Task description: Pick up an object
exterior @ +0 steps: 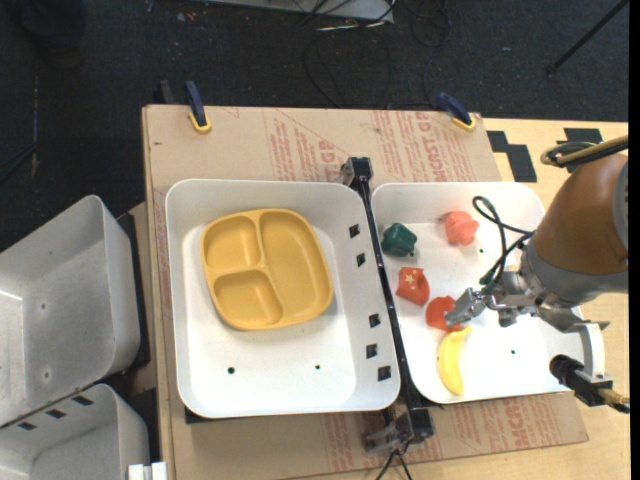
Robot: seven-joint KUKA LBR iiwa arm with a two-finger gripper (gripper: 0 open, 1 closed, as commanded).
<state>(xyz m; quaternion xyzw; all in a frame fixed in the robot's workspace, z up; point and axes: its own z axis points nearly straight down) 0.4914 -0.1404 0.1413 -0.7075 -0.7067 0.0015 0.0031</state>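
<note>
Two white bins side by side on a brown cardboard desk (pixel 260 138). In the left bin (pixel 190 368), a yellow plate (pixel 268 267) with three sections. In the right bin (pixel 520 203), small toy foods: a green pepper (pixel 399 237) at 10 o'clock, a pink lump (pixel 460 227) at 12 o'clock, a red strawberry (pixel 413 285) toward 9 o'clock, a red tomato (pixel 438 313) just below it, and a yellow banana (pixel 453 361) at 7 o'clock.

Grey arm (pixel 585 238) in from 3 o'clock, with the pincer (pixel 466 308) low over the right bin, its tip right beside the tomato and maybe touching it. Hard to say how far apart the fingers stand (too small and dark to tell). Nothing seen held between them.

Likely target: the tomato, lying toward 8 o'clock in the right bin, just above the banana. Probably light, hollow plastic, smooth and a bit slippery. Round too, so apt to roll or pop out sideways when squeezed. Best to take hold across its widest middle, one finger on each side, and squeeze gently. Not likely to break. Banana and strawberry both very near, so easy to bump.

Faded red printing on the cardboard, upside down and mirrored from here (not clear enough to read for sure). Some black squares along the bin edges, no words on them.
</note>
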